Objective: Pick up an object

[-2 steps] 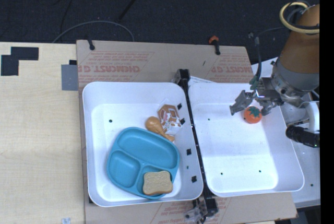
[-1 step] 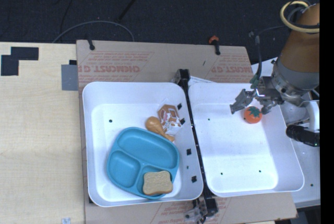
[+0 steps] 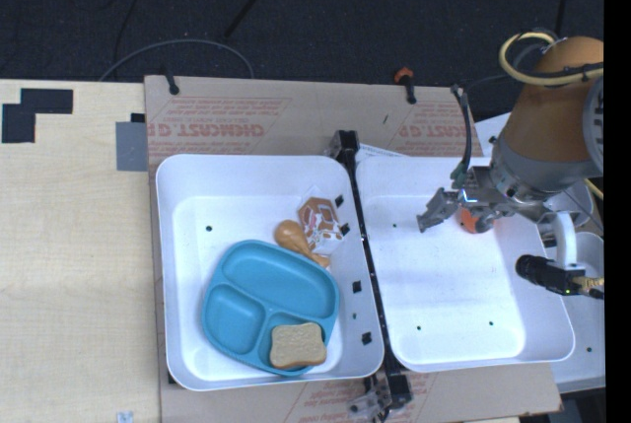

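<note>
Two white bins sit side by side before you: the left bin [image 3: 182, 214] carries the stock, the right bin [image 3: 454, 313] lies under the arm. Item one: a blue divided plate [image 3: 261, 298], flat in the left bin, its long axis running from upper left to lower right; expect it stiff, light and slick, awkward to pinch except at the rim. Item two: a tan bread slice [image 3: 297, 345], lying in the plate's lower-right compartment; likely soft or foam-like, and best taken across its narrow width. Item three: a brown drumstick-shaped piece [image 3: 297, 239], just beyond the plate's upper edge, its long axis running from upper left to lower right, bulb end at upper left; probably rigid and smooth, so you should close across the thick end. Item four: a crinkly clear-wrapped packet [image 3: 320, 217], touching the drumstick; light, and likely to slip. The gripper [image 3: 455, 210] hangs over the right bin's upper part, well apart from all four items; you cannot tell from here how its fingers stand, and a small orange-red patch beside it is unidentifiable.
</note>
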